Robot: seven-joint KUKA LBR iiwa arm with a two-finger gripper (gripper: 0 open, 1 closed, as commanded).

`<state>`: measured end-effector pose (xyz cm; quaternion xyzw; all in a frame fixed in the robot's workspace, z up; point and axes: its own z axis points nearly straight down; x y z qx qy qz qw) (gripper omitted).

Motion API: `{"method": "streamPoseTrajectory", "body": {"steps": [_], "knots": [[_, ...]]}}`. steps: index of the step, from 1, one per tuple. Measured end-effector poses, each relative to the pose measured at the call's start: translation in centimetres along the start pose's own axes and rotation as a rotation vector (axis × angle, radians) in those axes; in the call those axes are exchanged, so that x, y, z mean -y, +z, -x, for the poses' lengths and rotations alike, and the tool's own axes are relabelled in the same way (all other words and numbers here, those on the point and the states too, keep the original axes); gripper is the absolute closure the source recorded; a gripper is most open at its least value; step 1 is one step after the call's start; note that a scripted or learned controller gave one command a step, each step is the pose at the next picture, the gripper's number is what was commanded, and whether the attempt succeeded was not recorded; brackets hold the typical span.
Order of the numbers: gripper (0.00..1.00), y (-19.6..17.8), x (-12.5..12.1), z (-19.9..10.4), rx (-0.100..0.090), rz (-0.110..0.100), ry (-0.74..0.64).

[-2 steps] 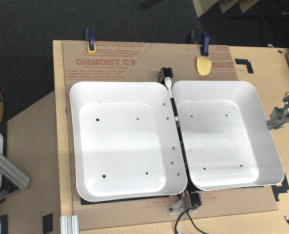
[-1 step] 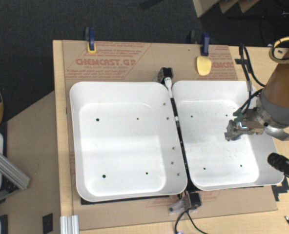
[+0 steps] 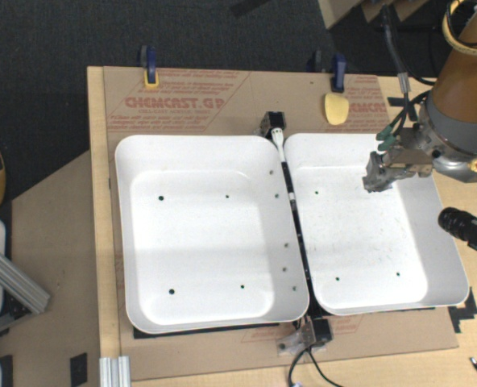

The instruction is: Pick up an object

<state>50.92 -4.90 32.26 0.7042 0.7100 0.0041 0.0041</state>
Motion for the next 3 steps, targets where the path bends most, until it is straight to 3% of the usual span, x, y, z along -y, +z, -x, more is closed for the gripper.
{"method": "streamPoseTrajectory", "body": {"steps": [1,2,3], "knots": [[1.0,-11.5,2.8,-4.2,-0.001,0.002,0.001],[1.0,-3.0,1.6,-7.1,0.0,-0.017,0.006],[1.0,-14.9,2.7,-10.6,-0.002,0.0,0.004]]}}
